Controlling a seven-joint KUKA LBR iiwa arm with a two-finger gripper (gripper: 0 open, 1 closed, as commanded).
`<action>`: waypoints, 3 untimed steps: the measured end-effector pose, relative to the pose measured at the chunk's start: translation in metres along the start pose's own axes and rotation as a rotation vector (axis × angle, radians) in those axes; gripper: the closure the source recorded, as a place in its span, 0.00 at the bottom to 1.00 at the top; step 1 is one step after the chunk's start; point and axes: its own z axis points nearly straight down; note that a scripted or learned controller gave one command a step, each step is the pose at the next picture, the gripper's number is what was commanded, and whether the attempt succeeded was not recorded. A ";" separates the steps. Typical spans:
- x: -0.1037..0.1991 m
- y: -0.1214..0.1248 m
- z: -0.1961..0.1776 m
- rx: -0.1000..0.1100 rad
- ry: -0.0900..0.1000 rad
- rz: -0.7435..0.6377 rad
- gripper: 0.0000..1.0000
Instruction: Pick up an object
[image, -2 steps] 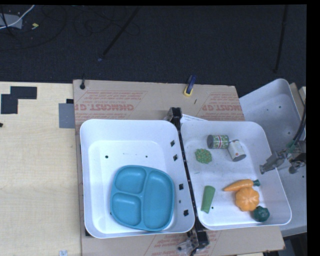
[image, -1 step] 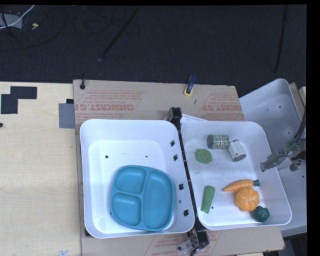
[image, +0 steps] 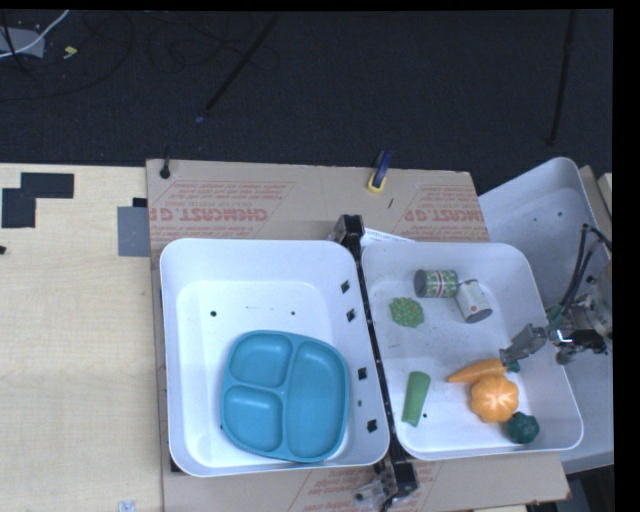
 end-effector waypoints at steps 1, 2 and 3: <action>0.000 -0.010 0.057 0.000 0.001 0.000 0.00; 0.002 -0.016 0.119 0.000 0.001 0.000 0.00; 0.003 -0.016 0.127 -0.006 -0.001 0.003 0.00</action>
